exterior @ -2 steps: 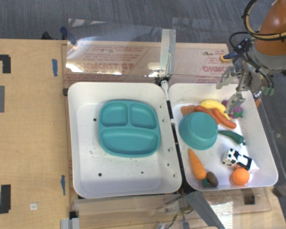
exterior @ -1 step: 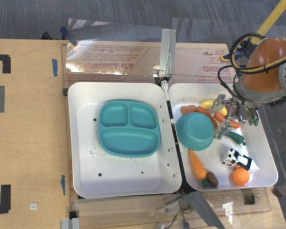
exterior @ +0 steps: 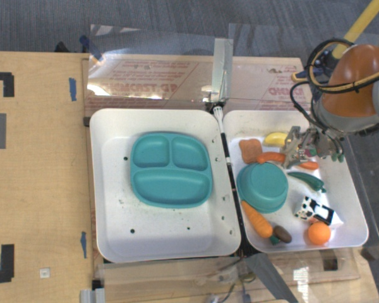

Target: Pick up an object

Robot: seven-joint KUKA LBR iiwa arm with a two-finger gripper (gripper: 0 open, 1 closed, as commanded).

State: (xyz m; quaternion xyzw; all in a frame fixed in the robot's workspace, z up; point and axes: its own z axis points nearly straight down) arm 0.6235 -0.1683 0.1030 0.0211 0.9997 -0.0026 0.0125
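My gripper point(exterior: 298, 151) hangs over the back of the right bin point(exterior: 354, 201), its tips just above the toy food near the yellow piece point(exterior: 276, 139). A teal bowl point(exterior: 263, 186) sits in the bin's left part. Around it lie an orange-brown piece point(exterior: 251, 149), a red-orange piece point(exterior: 271, 158), a dark green pod point(exterior: 307, 180), a carrot point(exterior: 258, 220), a brown item point(exterior: 281, 235), an orange ball point(exterior: 318, 233) and a black-and-white toy point(exterior: 314, 210). I see nothing between the fingers.
The left bin point(exterior: 107, 188) holds a teal divided plate point(exterior: 171, 170). A metal post point(exterior: 221, 68) and clear panels stand behind the bins. Cardboard-coloured bench surface point(exterior: 31, 169) stretches to the left. The arm's orange band point(exterior: 357, 74) and cables sit at the right.
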